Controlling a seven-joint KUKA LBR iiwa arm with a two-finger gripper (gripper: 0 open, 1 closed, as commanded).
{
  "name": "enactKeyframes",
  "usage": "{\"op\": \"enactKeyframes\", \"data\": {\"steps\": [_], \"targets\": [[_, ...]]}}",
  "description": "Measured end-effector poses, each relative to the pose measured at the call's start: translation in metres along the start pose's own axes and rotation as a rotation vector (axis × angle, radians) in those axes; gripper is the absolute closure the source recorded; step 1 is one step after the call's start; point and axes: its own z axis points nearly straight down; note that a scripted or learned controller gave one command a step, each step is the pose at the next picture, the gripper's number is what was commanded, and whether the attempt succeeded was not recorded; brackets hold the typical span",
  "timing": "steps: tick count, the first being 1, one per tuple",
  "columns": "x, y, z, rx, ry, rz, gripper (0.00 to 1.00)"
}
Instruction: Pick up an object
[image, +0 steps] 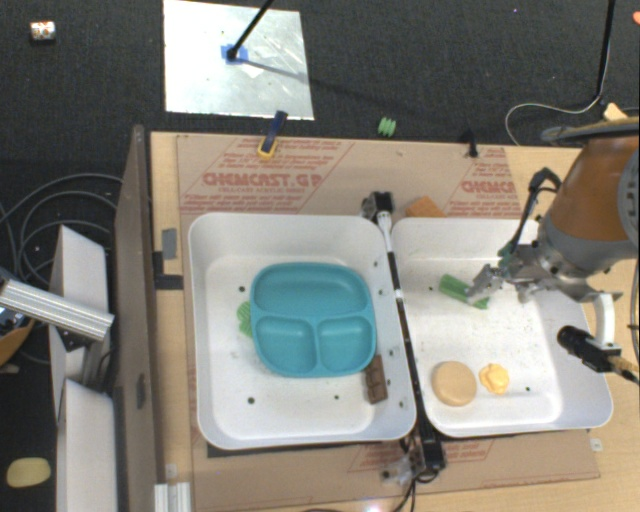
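Note:
My gripper (497, 282) hangs low over the upper middle of the right bin (580, 400), reaching in from the right. A small green object (458, 289) lies on the bin floor just left of the gripper tip, touching it or nearly so. Nearer the front of the same bin sit a round tan object (454, 383) and a small yellow object (493, 378) side by side. The left bin (215, 330) holds a blue divided plate (311, 318), a green piece (243, 318) peeking out from under its left edge, and a brown block (375, 380) at its lower right corner.
A ridge (396, 300) where the two bin walls meet runs between the bins. A black part of the arm (588, 349) juts over the right bin's right side. Cables (50, 215) and a metal rail (55, 308) lie left of the bench.

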Motion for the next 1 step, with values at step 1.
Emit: {"op": "enactKeyframes", "data": {"steps": [1], "targets": [[0.0308, 0.0330, 0.0425, -0.006, -0.002, -0.001, 0.00]]}}
